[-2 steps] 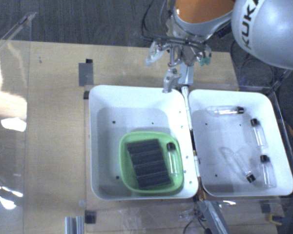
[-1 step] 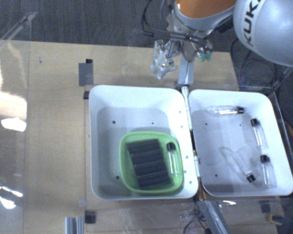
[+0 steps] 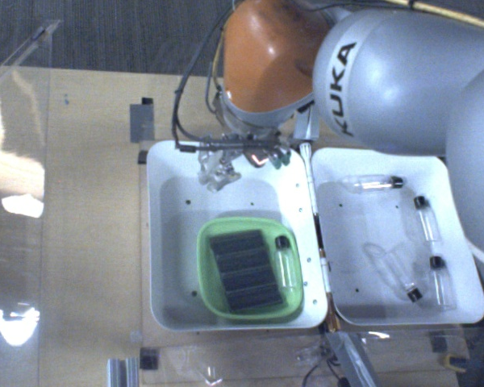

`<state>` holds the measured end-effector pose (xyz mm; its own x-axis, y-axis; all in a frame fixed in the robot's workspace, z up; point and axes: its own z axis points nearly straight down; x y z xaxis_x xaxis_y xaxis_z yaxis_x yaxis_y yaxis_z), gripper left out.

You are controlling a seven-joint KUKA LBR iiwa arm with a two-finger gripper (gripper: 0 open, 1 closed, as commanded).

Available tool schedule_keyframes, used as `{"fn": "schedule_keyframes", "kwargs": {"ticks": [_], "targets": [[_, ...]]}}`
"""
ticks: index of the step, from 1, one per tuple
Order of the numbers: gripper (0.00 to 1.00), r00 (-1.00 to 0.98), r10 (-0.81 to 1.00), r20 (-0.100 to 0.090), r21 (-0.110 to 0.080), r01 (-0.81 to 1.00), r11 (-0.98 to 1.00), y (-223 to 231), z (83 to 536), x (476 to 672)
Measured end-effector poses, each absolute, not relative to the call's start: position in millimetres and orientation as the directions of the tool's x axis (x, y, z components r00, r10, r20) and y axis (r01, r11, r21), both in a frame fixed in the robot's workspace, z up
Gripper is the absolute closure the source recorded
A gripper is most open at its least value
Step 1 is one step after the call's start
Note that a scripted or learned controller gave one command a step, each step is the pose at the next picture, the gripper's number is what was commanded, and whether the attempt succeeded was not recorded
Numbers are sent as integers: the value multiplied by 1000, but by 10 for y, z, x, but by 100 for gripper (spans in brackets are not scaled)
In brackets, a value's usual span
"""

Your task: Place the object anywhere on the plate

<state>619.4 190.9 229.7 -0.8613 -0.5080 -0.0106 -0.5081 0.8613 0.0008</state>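
A green plate [image 3: 212, 295] lies in the front half of the left bin [image 3: 165, 240]. On the plate's right side rests a clear vial [image 3: 286, 266] with a black cap, lying lengthwise with the cap towards the back. Beside it on the plate sits a black ridged block [image 3: 244, 271]. My gripper [image 3: 216, 170] hangs over the back of the left bin, behind the plate and apart from the vial. Its pale fingers stand slightly open with nothing between them.
The right bin [image 3: 460, 313] holds several more clear black-capped vials, among them one at the back [image 3: 375, 184] and one at the right [image 3: 424, 218]. The arm's orange band [image 3: 262, 51] and grey body loom over the back of both bins.
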Motion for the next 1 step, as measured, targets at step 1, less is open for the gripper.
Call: {"fn": "schedule_keyframes", "kwargs": {"ticks": [1], "targets": [[100,-744,-668,-15,-4,-668,744,1842,3492,6696]]}}
